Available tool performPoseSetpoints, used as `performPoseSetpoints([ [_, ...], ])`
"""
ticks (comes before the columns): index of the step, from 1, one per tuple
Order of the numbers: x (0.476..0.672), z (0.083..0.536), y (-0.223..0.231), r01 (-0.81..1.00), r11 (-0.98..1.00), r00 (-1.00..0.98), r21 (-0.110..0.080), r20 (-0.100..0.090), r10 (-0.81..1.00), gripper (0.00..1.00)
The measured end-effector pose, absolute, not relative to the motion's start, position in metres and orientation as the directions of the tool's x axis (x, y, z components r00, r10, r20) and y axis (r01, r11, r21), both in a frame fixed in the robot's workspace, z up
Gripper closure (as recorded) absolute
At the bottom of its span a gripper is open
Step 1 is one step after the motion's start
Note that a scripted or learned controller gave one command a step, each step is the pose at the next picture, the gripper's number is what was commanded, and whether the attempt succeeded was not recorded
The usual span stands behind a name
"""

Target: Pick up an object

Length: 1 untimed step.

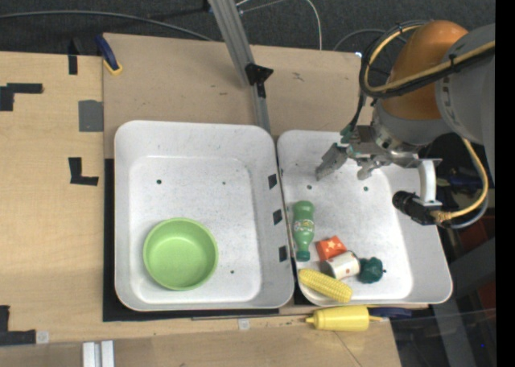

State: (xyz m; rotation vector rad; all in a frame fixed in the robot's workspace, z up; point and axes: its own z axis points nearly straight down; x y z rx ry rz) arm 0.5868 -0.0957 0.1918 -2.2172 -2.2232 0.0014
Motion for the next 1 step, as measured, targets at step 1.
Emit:
performPoseSetpoints([
  [1, 0.5868, 0.1919, -0.0958, 1.0, 0.002, -0.002, -0.002, 0.0, 1.0, 0.0],
])
